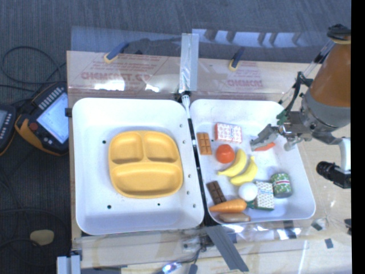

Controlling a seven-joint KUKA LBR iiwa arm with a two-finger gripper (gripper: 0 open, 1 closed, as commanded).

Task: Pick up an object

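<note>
White right bin (296,207); jaws (272,136) spread apart over red piece (263,147).

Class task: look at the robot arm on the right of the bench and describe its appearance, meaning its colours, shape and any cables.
The arm is a thick rounded column with a broad orange band above a grey wrist. Thin dark cables run down its left side. The gripper is a cluster of grey and dark metal parts, with a small green spot near the wrist. No markings can be read.

A yellow divided tray (146,163) is lying in the left white bin (85,170). A handheld control pendant (48,121) is sitting on the floor beside the counter (131,70).
</note>
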